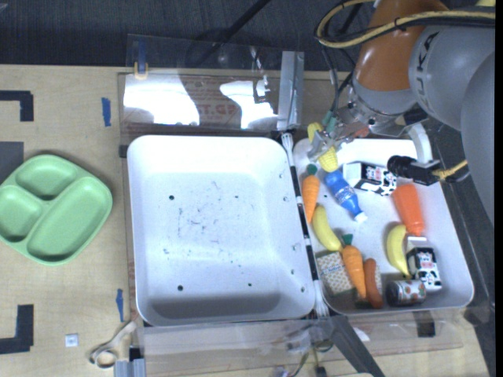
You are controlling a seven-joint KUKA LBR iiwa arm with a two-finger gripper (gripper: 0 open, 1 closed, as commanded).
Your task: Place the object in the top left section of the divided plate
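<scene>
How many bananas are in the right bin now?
2: one banana beside the divider at the bin's left, another banana toward the right. More may hide under the arm.

1. A pale green divided plate of matt plastic [53,208] lies on a light wooden bench top with a smooth, dull finish [63,100].
2. The left shallow white plastic bin [212,226] looks smooth but scuffed, its floor marked with faint grey scratches.
3. The right shallow white plastic bin [452,234] holds glossy plastic toy food: a yellow banana [324,228], an orange carrot [353,265] and a blue bottle [344,195].
4. A clear, shiny plastic panel [204,93] behind the bins throws back bright glare.
5. The grey robot arm with a smooth satin shell [456,61] carries a glossy orange band [393,53].
</scene>
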